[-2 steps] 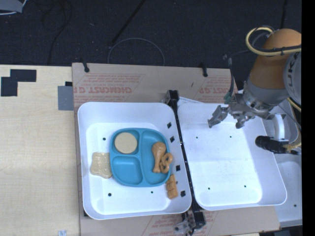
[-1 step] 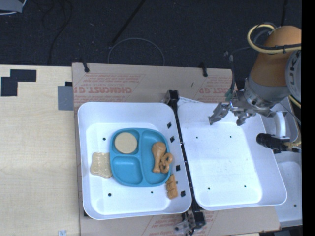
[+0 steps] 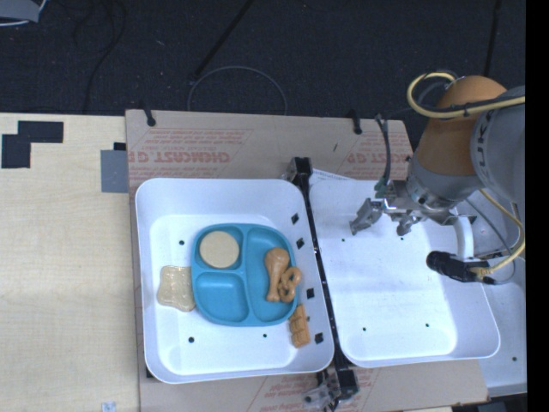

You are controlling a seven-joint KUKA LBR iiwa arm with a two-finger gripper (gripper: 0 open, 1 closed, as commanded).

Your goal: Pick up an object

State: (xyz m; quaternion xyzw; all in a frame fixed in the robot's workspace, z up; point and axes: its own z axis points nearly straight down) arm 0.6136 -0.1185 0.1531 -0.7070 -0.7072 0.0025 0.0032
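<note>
Sitting in the left bin (image 3: 163, 209), all pickable items were clustered mid-to-near side: a blue divided tray (image 3: 243, 275) w/ a round cracker (image 3: 219, 249) in its far-left compartment and a pretzel-like pastry (image 3: 281, 275) in the right one; a pale bread piece (image 3: 176, 287) touched the tray's left edge, a small brown snack (image 3: 299, 325) lay by its near-right corner. The gripper (image 3: 384, 215) hung over the right bin (image 3: 412, 316), near its far edge, fingers spread apart, nothing between them. Judged step: approach, not yet begun on any obj. Next move prob. needed a traverse across the divider, then descent onto one item.
</note>
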